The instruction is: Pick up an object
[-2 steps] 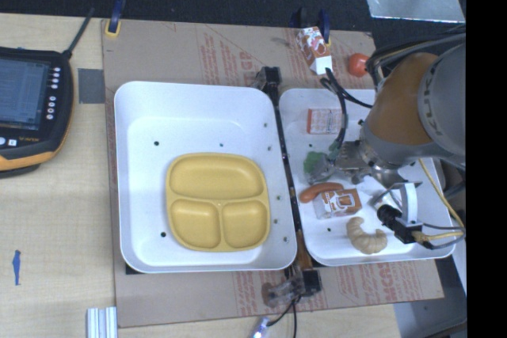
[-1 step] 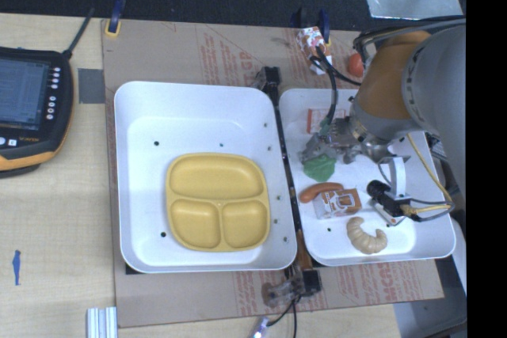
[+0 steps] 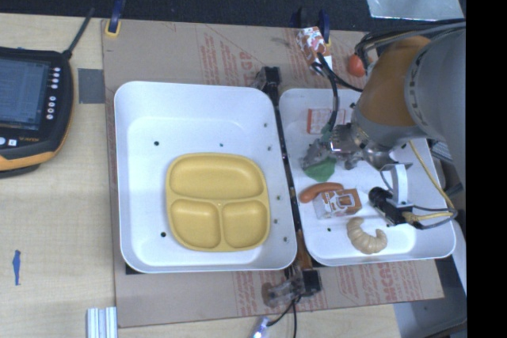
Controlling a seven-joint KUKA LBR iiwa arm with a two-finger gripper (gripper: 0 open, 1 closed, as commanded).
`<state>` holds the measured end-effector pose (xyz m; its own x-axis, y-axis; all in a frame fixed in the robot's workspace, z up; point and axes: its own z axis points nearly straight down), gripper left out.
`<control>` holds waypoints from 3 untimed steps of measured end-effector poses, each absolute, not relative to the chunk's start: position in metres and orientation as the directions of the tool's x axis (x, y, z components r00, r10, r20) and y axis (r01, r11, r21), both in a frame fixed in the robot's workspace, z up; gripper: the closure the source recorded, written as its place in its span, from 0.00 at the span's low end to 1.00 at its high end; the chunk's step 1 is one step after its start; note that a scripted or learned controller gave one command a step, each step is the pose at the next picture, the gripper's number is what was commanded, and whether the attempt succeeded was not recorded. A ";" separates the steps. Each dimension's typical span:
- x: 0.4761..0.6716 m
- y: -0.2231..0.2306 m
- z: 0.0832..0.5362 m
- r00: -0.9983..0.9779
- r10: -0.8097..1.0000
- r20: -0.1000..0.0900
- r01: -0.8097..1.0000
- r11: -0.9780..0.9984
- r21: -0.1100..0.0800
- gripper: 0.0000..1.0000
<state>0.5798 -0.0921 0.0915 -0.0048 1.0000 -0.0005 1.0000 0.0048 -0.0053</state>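
My gripper (image 3: pixel 323 151) reaches down into the right bin (image 3: pixel 428 249), low over a green object (image 3: pixel 319 168) near the bin's left wall. Just in front of it lie an orange sausage-shaped piece (image 3: pixel 320 191), a small brown-and-white packet (image 3: pixel 339 203) and a tan croissant (image 3: pixel 367 236). The grey arm with its orange band (image 3: pixel 388 87) covers the bin's far right part. From this angle the fingers are too dark and small to read.
The left bin (image 3: pixel 139 115) holds a yellow three-compartment plate (image 3: pixel 218 200). A teach pendant (image 3: pixel 32 108) lies at the left on the bench. Black cables and a clip (image 3: pixel 392 206) trail over the right bin's right side.
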 end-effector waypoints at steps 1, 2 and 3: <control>0.583 -0.092 0.092 -0.005 1.000 -0.001 1.000 0.005 -0.003 0.00; 0.585 -0.094 0.092 -0.005 1.000 -0.002 1.000 0.005 -0.001 0.00; 0.587 -0.105 0.092 -0.003 1.000 -0.001 1.000 0.003 -0.001 0.00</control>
<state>0.5874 -0.1055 0.0919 -0.0032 1.0000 -0.0011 1.0000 0.0032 -0.0006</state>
